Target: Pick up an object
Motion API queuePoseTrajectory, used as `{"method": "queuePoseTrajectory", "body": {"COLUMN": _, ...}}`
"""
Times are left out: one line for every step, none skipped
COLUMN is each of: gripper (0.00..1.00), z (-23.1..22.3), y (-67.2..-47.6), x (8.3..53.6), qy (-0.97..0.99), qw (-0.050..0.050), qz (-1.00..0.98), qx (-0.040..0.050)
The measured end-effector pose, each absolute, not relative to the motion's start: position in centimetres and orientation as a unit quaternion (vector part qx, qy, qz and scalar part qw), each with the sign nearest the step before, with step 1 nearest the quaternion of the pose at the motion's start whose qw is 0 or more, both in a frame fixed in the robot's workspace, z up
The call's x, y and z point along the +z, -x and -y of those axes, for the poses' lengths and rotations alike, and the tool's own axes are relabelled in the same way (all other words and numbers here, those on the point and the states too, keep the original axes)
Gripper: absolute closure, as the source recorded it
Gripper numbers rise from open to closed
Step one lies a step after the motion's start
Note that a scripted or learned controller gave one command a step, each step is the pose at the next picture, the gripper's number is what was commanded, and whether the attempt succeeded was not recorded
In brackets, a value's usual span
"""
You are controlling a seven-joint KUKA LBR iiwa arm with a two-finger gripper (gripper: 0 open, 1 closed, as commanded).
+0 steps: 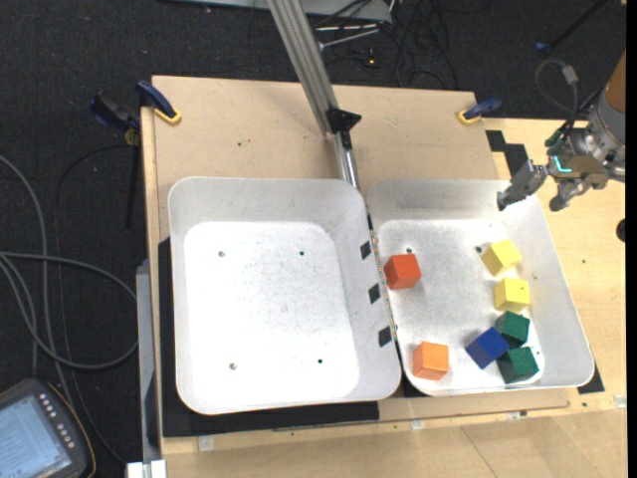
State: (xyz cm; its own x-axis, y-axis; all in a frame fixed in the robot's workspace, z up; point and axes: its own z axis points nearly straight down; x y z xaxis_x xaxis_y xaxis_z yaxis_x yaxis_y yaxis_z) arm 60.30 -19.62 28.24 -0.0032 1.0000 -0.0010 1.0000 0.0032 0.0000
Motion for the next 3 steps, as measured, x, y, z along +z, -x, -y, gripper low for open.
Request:
{"method": "queuePoseTrajectory", "body": {"gripper": 0.0, "z": 18.7, "y": -59.7, "x": 22.4, "qy": -0.707, "qw": -0.002, "qz": -0.707, "qx": -0.0017}}
{"method": "queuePoseTrajectory", "body": {"gripper": 0.0, "z": 18.6, "y": -59.4, "x": 18.1, "qy": -0.707, "qw": -0.002, "qz": -0.707, "qx": -0.0014}}
{"method": "queuePoseTrajectory", "body": {"gripper": 0.0, "z": 18.2, "y": -59.3, "x": 11.7, "qy": -0.707, "qw": -0.002, "qz": -0.707, "qx": -0.0012}}
